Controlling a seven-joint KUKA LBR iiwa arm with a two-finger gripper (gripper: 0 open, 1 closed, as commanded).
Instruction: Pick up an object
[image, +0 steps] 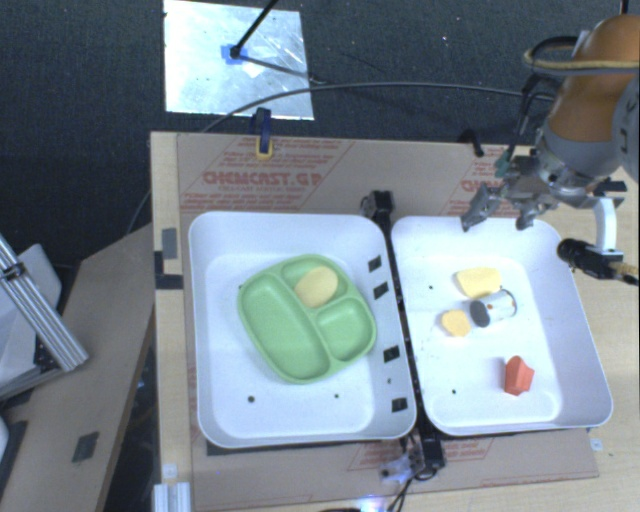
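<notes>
Objects for pickup sat in the right bin (575, 300): yellow block (478, 281), small yellow round piece (456, 323), grey-and-white item (490, 308) betw. them, touching or nearly touching both, and orange-red block (518, 375) nearer the front, apart from the rest. Gripper (497, 213) hovered over right bin's back rim, fingers spread open w/ nothing betw. them. Left bin (215, 330) held green divided tray (300, 345) w/ yellow lump (317, 286) in its back compartment.
</notes>
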